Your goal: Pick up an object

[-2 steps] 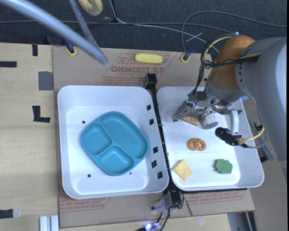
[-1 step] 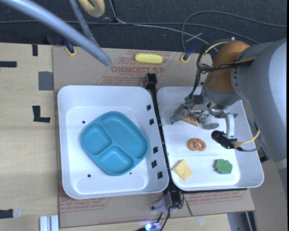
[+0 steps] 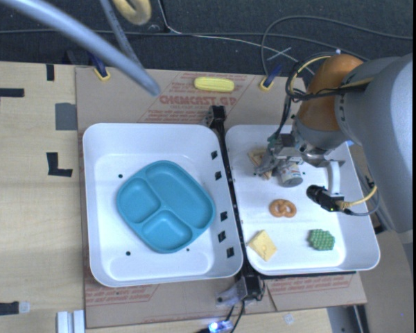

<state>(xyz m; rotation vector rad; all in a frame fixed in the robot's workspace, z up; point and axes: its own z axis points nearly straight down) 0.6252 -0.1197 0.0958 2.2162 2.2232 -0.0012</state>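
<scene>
My gripper (image 3: 272, 164) is low in the upper left part of the right bin (image 3: 357, 255). It sits right against a small tan object (image 3: 257, 159), which its body partly hides. Nearer the front of the same bin are a brown pretzel (image 3: 283, 208), a yellow cheese wedge (image 3: 263, 245) and a green round piece (image 3: 322, 239). None of these three touches the gripper.
The left bin (image 3: 100, 158) holds a blue divided plate (image 3: 165, 205). A black divider (image 3: 222, 179) runs between the bins. A yellow oblong item (image 3: 213, 84) lies on the cardboard behind them. Cables (image 3: 347, 203) hang beside the wrist.
</scene>
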